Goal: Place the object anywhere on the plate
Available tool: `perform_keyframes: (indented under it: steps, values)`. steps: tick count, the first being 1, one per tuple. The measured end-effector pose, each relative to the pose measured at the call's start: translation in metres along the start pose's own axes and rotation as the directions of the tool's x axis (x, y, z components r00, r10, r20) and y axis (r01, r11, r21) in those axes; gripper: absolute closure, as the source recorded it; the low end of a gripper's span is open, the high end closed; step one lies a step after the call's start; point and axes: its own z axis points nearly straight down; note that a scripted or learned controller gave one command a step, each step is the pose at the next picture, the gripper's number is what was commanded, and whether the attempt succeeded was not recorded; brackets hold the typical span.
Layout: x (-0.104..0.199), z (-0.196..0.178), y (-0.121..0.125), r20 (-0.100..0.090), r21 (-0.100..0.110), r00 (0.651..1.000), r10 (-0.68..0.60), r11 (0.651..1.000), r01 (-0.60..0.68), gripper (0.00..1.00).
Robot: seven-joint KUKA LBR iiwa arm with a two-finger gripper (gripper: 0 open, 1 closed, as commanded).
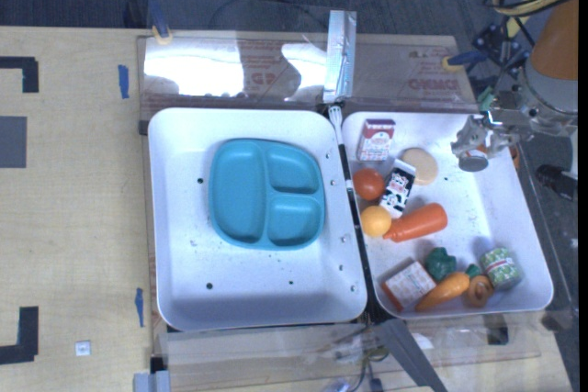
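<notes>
Bench (64, 197) of pale wood, dark grey carpet behind it, black tape marks at the far left, blue tape bits near the bins. 2 shallow white bins side by side: left bin (175, 280) holds a teal divided plate (266, 194) with 3 compartments, roughly centred. Right bin (533, 234) holds toy food: red-white carton (376, 140), tan round disc (421, 164), black-white milk carton (398, 187), tomato (368, 184), yellow-orange fruit (375, 221), big carrot (418, 223), red packet (409, 284), green piece (439, 263), small orange carrot (442, 290), brown piece (479, 291), green-label can (500, 268). All objects sit in the right bin, nothing on the plate. Clear plastic sheets behind the bins. Arm enters at upper right, orange band by the frame edge, yellow cables above. Gripper (474, 148) hovers over the right bin's far right corner, apart from the objects; cannot tell how the jaws stand.
</notes>
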Motion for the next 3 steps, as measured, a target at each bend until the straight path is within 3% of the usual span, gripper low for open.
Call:
perform_keyframes:
  steps: [1,2,3]
  values:
    - [0.059,0.024,0.040,-0.001,-0.003,0.993,-0.115,0.993,0.115,1.00]
    - [0.161,0.019,0.047,-0.003,-0.004,0.999,-0.053,0.999,0.053,1.00]
    - [0.230,0.018,0.022,-0.004,0.002,1.000,0.012,1.000,-0.012,1.00]
